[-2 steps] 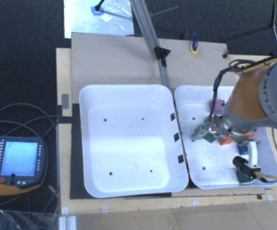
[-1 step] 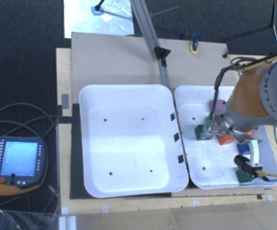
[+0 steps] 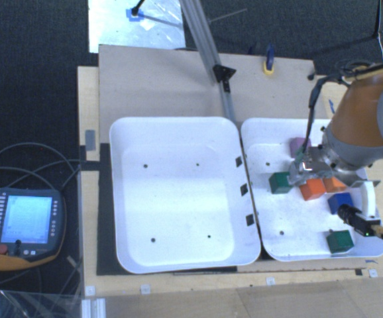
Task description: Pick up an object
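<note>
My gripper [image 3: 303, 169] hangs low over the right bin [image 3: 271, 237], in its upper middle part. Just left of it lies a dark green block [image 3: 279, 183]. An orange block [image 3: 313, 189] lies directly below and right of the gripper, partly under the wrist. A purple block [image 3: 299, 145] peeks out above the gripper. A blue block [image 3: 338, 201] sits right of the orange one, and a second green block [image 3: 340, 241] rests near the bin's lower right corner. The arm hides the bin's far right side.
The left bin [image 3: 178, 191] lies beside the right one, sharing a ridge with black clips [image 3: 244, 189]. A slanted metal pole [image 3: 205, 38] crosses the bench's back. A teach pendant [image 3: 22, 227] lies off the bench to the left.
</note>
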Controlling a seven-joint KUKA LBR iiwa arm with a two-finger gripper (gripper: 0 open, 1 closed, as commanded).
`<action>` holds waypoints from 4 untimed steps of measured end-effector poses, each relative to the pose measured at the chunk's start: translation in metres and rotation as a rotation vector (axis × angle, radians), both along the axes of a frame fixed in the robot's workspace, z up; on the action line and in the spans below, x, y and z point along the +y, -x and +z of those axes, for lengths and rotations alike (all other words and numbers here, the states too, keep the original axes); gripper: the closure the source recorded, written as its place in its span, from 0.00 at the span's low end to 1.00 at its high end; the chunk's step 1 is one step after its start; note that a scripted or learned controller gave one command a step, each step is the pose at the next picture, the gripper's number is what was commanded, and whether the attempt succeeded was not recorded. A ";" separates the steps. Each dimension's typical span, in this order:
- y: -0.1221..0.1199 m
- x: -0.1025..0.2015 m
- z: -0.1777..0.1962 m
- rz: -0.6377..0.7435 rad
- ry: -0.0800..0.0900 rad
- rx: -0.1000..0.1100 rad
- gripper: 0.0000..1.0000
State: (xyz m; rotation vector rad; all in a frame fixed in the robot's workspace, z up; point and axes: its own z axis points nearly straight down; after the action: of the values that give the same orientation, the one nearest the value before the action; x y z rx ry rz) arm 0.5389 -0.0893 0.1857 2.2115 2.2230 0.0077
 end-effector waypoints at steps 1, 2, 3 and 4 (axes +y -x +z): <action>-0.002 0.000 0.048 0.000 0.000 0.000 1.00; -0.006 -0.001 0.092 0.000 0.000 0.001 1.00; -0.007 -0.002 0.114 -0.001 0.000 0.003 1.00; -0.016 0.051 0.113 0.004 -0.002 0.004 1.00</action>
State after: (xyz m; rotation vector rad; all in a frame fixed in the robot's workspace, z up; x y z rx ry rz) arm 0.5551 -0.0382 0.2987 2.2094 2.2308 0.0055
